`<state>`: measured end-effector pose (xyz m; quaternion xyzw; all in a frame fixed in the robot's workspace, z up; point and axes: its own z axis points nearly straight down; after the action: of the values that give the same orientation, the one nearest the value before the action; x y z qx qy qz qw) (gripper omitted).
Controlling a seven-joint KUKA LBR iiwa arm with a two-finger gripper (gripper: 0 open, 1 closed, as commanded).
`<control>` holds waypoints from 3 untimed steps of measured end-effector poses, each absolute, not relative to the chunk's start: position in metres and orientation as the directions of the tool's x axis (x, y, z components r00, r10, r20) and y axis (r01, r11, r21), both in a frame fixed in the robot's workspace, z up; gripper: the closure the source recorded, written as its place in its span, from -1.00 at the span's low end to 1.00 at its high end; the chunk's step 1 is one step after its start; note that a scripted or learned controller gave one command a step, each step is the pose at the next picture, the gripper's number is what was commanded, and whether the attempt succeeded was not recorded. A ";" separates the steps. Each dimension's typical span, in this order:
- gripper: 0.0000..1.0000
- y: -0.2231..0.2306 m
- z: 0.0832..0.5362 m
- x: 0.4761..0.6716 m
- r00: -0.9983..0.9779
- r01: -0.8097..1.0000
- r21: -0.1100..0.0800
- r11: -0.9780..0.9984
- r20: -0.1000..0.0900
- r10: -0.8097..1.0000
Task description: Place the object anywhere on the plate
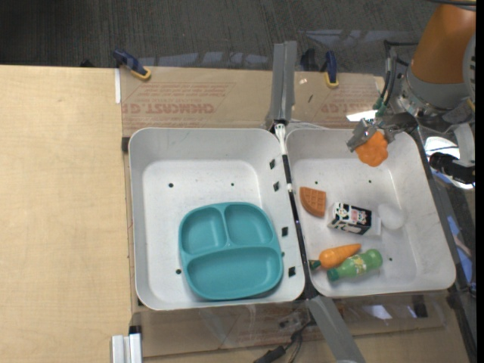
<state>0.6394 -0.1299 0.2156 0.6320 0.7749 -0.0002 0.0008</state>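
A teal plate [229,249] with three compartments lies in the left bin [151,157]. Over the far side of the right bin [423,203], my gripper [371,137] hangs from the grey arm with its orange band. An orange, rounded object [373,151] sits between its fingers, lifted above the bin floor. The gripper is shut on this orange object, well to the right of the plate and beyond the divider between the bins.
On the right bin's floor lie a waffle-like brown piece [313,200], a black and white carton [351,218], a carrot [339,255] and a green bottle [355,266]. Clamps [132,64] hold cardboard behind the bins. A wooden board [57,203] lies left.
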 end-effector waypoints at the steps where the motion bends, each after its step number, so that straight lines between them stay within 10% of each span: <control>1: 1.00 -0.038 0.191 0.573 -0.373 0.928 -0.002 0.373 0.000 0.928; 3: 1.00 0.060 0.191 0.481 -0.322 0.947 -0.003 0.322 0.000 0.947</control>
<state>0.4809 0.0602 0.1909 0.5823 0.8130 -0.0013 -0.0009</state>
